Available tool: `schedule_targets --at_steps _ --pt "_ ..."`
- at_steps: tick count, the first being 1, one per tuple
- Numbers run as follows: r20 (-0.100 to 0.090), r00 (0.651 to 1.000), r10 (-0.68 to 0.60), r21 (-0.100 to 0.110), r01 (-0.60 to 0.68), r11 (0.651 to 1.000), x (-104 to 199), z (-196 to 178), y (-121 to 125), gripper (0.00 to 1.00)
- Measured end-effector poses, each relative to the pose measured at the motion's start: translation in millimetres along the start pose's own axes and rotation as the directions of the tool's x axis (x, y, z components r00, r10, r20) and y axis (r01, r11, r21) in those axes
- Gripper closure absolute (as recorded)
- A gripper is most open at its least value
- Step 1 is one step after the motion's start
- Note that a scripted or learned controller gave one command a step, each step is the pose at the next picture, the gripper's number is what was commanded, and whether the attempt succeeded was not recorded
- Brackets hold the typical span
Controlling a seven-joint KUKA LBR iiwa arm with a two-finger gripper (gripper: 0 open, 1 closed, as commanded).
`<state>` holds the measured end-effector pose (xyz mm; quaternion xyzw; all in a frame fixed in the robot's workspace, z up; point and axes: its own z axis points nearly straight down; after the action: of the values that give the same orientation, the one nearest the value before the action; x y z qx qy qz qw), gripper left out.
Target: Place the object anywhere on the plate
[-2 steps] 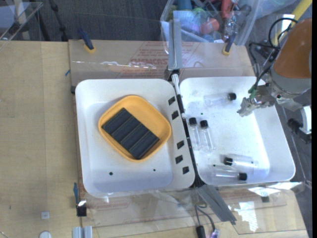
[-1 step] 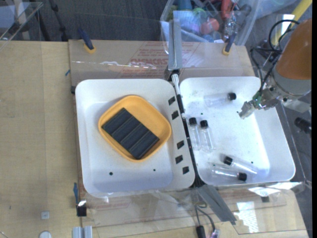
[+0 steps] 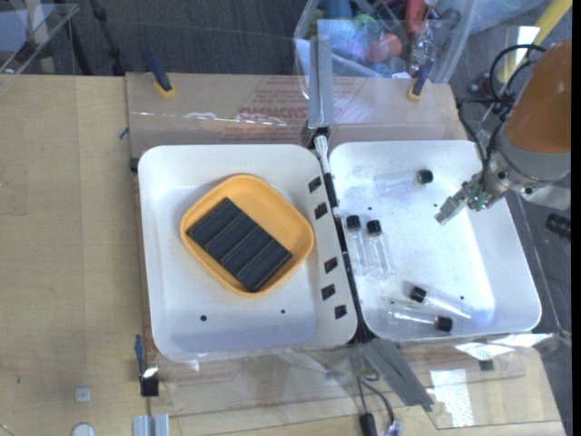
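1. No writing is readable anywhere.
2. The gripper (image 3: 451,210) hangs over the right bin (image 3: 508,280); its opening cannot be told.
3. Clear, black-capped vials (image 3: 374,245) lie scattered below it.
4. The yellow plate (image 3: 292,218) with its dark ribbed insert (image 3: 239,242) sits in the left bin (image 3: 172,307).

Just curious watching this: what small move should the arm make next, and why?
Probably lower toward the nearest vial. The gripper hangs over the right bin with nothing in it, and the vials lie there, none on the yellow plate.
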<state>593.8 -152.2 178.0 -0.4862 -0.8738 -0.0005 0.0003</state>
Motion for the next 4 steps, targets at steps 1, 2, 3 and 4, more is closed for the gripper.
schedule_targets --at_steps 1,2,3,4 --pt "0.000 0.986 -0.166 -0.001 0.166 0.986 -31 18 -19 1.00" --pt "0.001 0.975 -0.220 -0.001 0.220 0.975 -33 11 -51 1.00" --pt "0.001 0.939 -0.344 -0.001 0.344 0.939 -33 9 -81 1.00" --pt "0.001 0.924 -0.381 -0.001 0.381 0.924 -23 2 -95 1.00"
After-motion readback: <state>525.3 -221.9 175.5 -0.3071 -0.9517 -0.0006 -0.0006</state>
